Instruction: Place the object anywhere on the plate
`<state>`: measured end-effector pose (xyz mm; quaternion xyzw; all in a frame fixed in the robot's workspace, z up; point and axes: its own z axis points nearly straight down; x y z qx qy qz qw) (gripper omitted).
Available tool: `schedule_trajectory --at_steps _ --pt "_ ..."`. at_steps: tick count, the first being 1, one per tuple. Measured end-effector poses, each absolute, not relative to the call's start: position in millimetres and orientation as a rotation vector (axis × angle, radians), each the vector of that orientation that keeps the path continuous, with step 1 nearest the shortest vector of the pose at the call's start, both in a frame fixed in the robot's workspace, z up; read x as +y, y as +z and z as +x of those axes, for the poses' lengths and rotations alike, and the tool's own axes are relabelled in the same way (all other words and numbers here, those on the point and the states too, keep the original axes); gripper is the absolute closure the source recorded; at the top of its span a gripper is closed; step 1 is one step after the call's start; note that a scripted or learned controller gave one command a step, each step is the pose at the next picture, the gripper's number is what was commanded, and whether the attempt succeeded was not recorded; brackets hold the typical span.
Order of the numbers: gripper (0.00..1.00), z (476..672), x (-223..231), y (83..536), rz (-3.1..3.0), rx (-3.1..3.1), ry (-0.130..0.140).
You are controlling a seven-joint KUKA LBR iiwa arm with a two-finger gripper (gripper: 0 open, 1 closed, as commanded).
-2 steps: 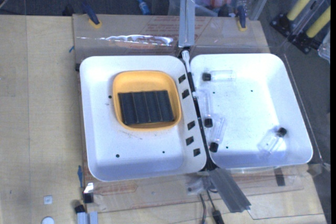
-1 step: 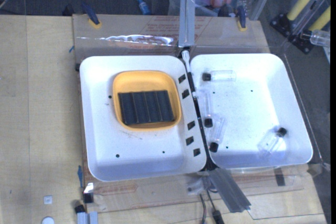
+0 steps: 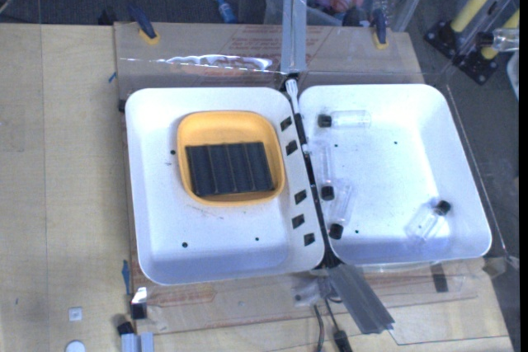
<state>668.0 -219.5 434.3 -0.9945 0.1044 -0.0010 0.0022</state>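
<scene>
Dark ridged block (image 3: 229, 169) lay flat on the yellow plate (image 3: 228, 120), inside its rim, in the left bin (image 3: 161, 239). Block sat toward the plate's near edge, ridges running front to back. Right bin (image 3: 396, 169) held clear vials with black caps: one (image 3: 345, 120) near the far wall, one (image 3: 427, 220) at the near right corner. Claw's opening and load could not be told.

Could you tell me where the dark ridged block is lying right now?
The dark ridged block lies flat on the yellow plate in the left bin, close to the divider between the two bins.
</scene>
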Motion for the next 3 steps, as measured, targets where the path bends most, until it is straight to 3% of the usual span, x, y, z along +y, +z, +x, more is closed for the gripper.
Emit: schedule_trajectory --at_steps 3 --pt "1.0 668.3 -218.7 434.5 -3.122 0.304 -0.004"
